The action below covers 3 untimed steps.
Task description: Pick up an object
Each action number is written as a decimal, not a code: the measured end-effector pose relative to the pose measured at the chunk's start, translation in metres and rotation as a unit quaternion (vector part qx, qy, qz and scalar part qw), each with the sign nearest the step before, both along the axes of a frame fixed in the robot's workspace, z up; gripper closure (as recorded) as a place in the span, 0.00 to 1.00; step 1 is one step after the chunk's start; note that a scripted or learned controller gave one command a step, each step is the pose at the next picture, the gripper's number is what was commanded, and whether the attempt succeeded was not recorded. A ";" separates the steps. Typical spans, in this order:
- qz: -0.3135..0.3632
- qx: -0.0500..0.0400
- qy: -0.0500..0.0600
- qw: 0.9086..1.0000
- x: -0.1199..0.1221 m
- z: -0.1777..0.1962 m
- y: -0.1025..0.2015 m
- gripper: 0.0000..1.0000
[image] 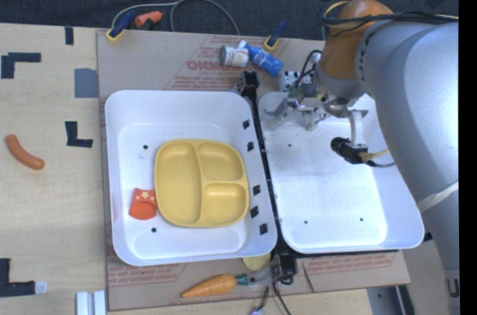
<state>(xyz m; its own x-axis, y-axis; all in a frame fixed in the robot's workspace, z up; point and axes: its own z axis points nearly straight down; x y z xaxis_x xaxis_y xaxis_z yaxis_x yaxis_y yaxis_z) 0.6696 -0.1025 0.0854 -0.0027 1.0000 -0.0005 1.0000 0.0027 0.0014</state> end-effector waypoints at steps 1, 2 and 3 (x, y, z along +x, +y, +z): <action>0.001 0.000 0.000 1.000 0.000 0.010 0.000 1.00; -0.002 -0.002 -0.004 1.000 0.000 0.115 -0.053 1.00; 0.003 0.001 0.002 1.000 -0.001 0.098 0.033 1.00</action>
<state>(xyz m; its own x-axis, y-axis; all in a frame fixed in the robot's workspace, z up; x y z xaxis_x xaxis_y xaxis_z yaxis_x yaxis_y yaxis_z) 0.6684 -0.0691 0.1835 -0.0078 1.0000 0.0018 1.0000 0.0078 -0.0018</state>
